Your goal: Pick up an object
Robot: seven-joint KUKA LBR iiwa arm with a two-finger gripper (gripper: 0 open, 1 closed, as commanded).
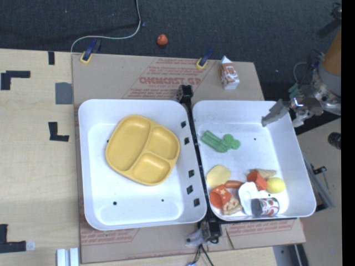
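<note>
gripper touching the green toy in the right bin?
Apart. The camera view shows the gripper at the right bin's upper right rim, with bare white floor between it and the green toy.

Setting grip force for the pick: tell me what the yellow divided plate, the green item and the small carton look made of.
Yellow divided plate: likely moulded plastic, smooth and matte, uniform colour with soft rounded ridges.
Green item: probably plastic or rubber toy food, solid even green; too small to tell.
Small carton: looks like printed card, folded edges and a gabled top, lying outside the bins.

Orange ball [162, 39] and small carton [229, 75] outside bins.
</note>
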